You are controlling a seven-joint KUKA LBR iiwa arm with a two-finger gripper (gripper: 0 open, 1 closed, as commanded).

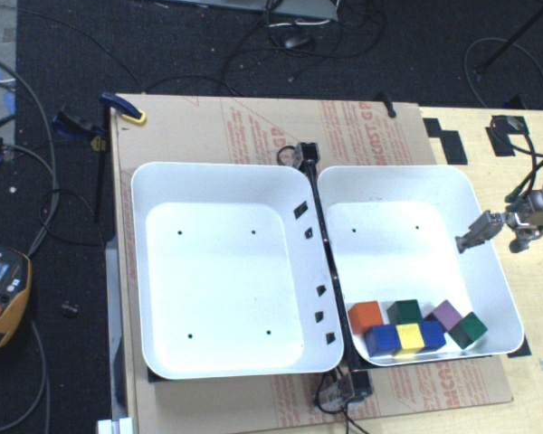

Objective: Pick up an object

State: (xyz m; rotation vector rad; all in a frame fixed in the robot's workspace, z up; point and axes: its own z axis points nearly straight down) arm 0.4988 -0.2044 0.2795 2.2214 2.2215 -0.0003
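Several small blocks lie bunched in the near corner of the right bin [407, 183]: an orange block [366, 315], a dark green block [404, 311], a purple block [446, 314], a green block [468, 329], a yellow block [409, 337] and two blue blocks [381, 339]. My gripper [500, 229] hangs at the right rim of that bin, well behind the blocks and apart from them. Nothing shows in its grasp.
The left bin [219, 181] sits beside the right one, with a black divider strip [319, 242] between them. Both rest on a cardboard sheet [253, 125]. Cables and a yellow-handled clamp [122, 108] lie beyond the far left corner.
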